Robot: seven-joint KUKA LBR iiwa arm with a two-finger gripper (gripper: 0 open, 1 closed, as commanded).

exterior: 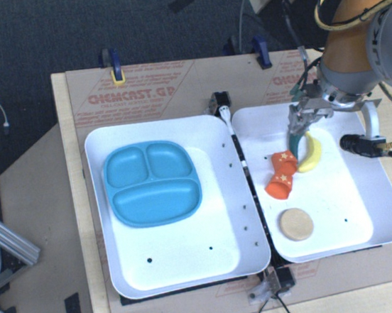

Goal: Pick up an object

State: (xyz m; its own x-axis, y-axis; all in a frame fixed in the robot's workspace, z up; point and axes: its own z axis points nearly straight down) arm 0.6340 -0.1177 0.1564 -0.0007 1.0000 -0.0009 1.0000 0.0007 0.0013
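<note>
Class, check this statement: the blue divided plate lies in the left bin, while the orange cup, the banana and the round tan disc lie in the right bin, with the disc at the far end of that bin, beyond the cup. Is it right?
One detail is wrong. In the camera view the round tan disc lies at the near end of the right bin, on this side of the orange cup, not beyond it. The rest holds: the banana shares that bin, and the blue divided plate lies in the left bin.

Dark blue carpet floor (57,27) surrounds a pale worktop (52,207); blue clamps (114,64) pin its cardboard sheet (172,84).
</note>
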